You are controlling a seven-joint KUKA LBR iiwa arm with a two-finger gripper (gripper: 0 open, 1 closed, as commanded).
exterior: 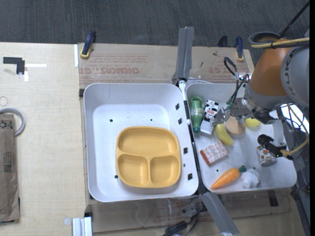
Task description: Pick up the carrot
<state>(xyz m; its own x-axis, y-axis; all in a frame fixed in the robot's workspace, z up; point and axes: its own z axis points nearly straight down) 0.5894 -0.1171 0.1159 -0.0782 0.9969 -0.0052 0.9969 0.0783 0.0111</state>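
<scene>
You will find the carrot [227, 177] lying on the floor of the right bin [280, 181], near its front edge, orange body angled with the green tip pointing right. A white fluffy object [250, 178] sits just beside that tip. Behind the carrot lies a red and white packet [214, 153], then a banana [224, 134] and a green bottle [196, 113] along the divider. A small patterned cup [266, 155] stands near the right wall. The gripper [235, 111] hangs over the rear half of this bin, above the banana area and well apart from the carrot. Its grip cannot be told from this angle (the wrist covers it). The left bin [98, 132] holds a yellow divided plate [148, 157].
</scene>
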